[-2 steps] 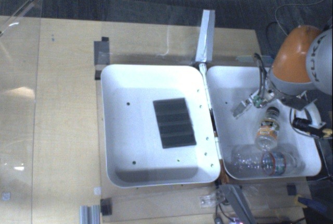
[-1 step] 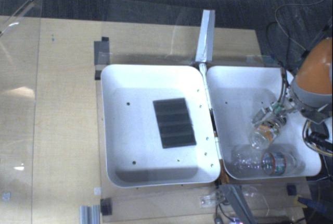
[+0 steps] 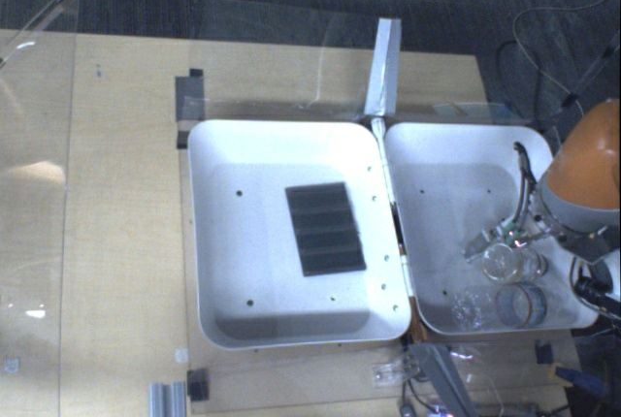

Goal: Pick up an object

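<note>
The gripper (image 3: pixel 506 240) sits low near the right bin's (image 3: pixel 437 163) front right corner, over clear plastic pieces (image 3: pixel 500 262) — jaw state unreadable. Descend squarely on one piece — the grey tape roll (image 3: pixel 521 304) nearby could snag.

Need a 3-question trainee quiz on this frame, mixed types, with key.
1. True or false: the dark ribbed block lies in the right bin.
2. Which bin is the gripper over? A) left B) right
3. Fill in: the grey roll lies near the right bin's ____ edge, front or back.

Key: 1 false, it lies in the left bin. 2 B. 3 front.
</note>
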You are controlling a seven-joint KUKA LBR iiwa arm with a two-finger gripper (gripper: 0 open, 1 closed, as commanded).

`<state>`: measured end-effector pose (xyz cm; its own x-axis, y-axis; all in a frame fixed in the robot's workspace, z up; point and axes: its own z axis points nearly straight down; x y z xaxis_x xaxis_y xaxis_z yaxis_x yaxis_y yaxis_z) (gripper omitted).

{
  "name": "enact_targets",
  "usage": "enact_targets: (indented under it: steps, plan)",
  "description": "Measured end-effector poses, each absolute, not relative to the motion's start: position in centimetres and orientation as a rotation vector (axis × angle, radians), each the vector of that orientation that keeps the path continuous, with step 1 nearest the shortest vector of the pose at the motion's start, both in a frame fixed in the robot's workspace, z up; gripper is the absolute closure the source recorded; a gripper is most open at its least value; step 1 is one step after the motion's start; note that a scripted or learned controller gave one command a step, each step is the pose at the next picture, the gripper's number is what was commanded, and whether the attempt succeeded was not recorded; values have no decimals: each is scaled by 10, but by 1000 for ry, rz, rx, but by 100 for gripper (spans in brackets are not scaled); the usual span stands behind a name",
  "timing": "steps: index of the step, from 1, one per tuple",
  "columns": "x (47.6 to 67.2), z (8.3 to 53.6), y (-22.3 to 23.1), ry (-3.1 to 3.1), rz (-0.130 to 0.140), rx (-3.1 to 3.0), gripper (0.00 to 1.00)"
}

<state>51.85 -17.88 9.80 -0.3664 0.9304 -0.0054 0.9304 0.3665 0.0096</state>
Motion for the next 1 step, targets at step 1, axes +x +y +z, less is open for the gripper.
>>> enact_targets:
  steps: [1]
  plan:
    - [510,93,-170,2596,23,1700,0]
